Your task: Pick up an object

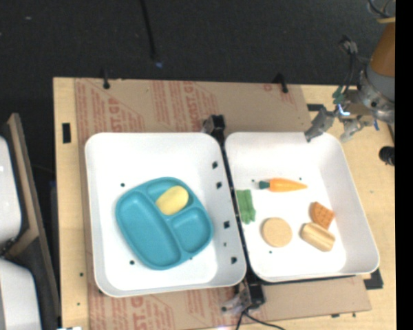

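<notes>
Two white bins on a bench — right bin [344, 177] holds carrot [283, 184], cookie [277, 232], bread [317, 237]; gripper [332, 125] spread open, holding nothing — above its far rim.

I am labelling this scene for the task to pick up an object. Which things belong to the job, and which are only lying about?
For the job:
gripper
carrot
green piece
round biscuit
orange cracker
bread roll
yellow piece

Lying about:
blue tray
left bin
right bin

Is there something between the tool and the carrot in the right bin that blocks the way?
Nothing visible does. The tool hangs over the right bin's far right corner, and bare white floor lies between it and the carrot.
</notes>
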{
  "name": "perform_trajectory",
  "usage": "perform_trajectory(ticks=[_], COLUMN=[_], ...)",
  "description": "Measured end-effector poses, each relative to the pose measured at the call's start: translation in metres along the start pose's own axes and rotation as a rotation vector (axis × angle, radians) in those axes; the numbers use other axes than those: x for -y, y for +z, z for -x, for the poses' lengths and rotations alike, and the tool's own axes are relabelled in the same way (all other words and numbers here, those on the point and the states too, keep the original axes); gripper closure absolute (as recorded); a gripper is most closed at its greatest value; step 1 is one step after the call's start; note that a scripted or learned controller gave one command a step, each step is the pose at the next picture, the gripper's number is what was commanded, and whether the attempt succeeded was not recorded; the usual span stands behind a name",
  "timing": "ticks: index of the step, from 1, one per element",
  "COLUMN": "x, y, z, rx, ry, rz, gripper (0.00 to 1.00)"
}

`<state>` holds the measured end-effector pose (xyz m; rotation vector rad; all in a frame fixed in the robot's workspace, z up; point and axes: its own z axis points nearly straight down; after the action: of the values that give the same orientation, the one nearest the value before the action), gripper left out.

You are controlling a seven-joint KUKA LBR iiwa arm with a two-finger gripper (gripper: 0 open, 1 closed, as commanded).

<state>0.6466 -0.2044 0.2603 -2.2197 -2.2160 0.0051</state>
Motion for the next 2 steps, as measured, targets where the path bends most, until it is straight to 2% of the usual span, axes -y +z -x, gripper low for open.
perform_trajectory(ticks=[1, 2], x=[-0.001, -0.002], y=[-0.004, 0.055], z=[0.0, -0.007], rx=[0.002, 0.001], ry=[-0.001, -0.002], rz=[0.007, 0.002], gripper=[0.0, 0.0])
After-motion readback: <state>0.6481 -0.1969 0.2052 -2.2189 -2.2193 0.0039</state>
